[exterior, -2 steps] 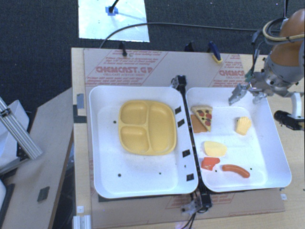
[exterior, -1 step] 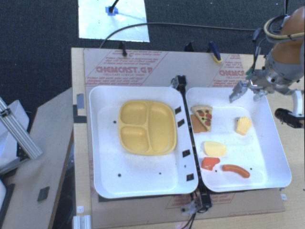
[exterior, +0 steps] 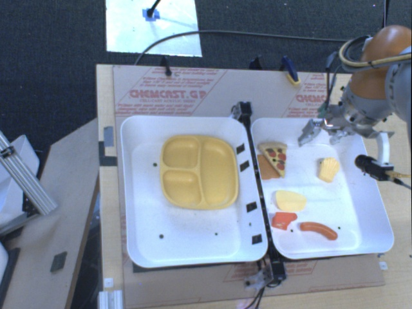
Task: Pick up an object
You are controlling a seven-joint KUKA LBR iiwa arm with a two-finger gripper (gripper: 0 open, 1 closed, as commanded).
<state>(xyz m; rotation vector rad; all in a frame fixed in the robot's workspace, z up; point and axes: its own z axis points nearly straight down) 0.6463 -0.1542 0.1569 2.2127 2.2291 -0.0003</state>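
One gripper: the gripper (exterior: 311, 132) hangs over the far part of the right bin, near its back wall, with its fingers spread apart and nothing between them.
Arm: the grey arm (exterior: 376, 85) with its orange band comes in from the right, above the right bin's far corner.
Right bin: the shallow white right bin (exterior: 373, 221) holds five toy foods, all lying on its floor.
Pizza slice: the pizza slice (exterior: 275, 156) lies at the bin's left side, nearest the gripper, ahead of it and to the left, not touching it.
Brown piece: a flat brown piece (exterior: 266, 167) lies just under and beside the pizza slice, against the divider side.
Corn piece: a pale yellow ridged piece (exterior: 328, 169) sits nearer the bin's middle right, below the gripper in the view.
Yellow slab: a smooth yellow slab (exterior: 291, 201) lies toward the front, left of centre.
Red piece: a small red piece (exterior: 283, 220) touches or nearly touches the slab's front edge.
Sausage: an orange-red sausage (exterior: 318, 230) lies near the front, just right of the red piece.
Left bin: the left bin (exterior: 145, 237) holds a yellow divided plate (exterior: 199, 171), lying flat near its centre.
Bench: the bench (exterior: 161, 85) carries both bins on a printed board.
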